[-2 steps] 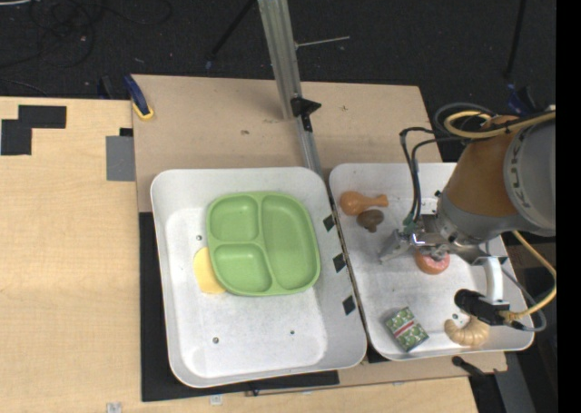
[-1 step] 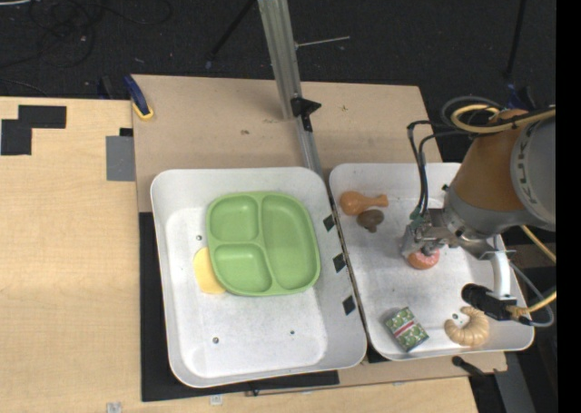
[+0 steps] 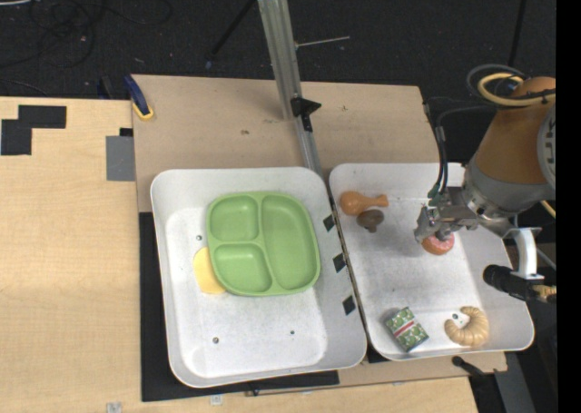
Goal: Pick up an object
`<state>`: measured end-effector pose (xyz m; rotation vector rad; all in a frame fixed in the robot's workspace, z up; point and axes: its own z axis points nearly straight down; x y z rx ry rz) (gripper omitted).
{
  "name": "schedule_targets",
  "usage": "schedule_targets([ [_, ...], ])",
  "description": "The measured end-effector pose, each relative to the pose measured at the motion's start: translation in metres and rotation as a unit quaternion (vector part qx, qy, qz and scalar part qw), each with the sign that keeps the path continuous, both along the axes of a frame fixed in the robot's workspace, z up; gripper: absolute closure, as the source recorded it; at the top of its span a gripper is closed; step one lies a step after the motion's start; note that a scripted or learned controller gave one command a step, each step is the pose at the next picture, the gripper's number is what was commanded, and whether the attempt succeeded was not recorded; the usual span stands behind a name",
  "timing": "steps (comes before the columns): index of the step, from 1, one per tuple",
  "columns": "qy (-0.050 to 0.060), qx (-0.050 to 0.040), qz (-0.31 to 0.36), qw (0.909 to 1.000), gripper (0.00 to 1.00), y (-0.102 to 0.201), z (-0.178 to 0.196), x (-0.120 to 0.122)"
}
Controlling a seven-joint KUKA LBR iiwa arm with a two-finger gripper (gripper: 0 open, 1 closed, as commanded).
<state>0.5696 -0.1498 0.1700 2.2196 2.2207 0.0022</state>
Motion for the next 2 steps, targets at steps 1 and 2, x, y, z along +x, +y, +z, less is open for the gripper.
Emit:
schedule_targets([
  [1,0.000,-0.0001,0.000,1.0000,1.00,-0.001,0.036,0.001],
  [2,0.002,0.0007,0.002,1.0000,1.00,0.049,0.039,0.014],
])
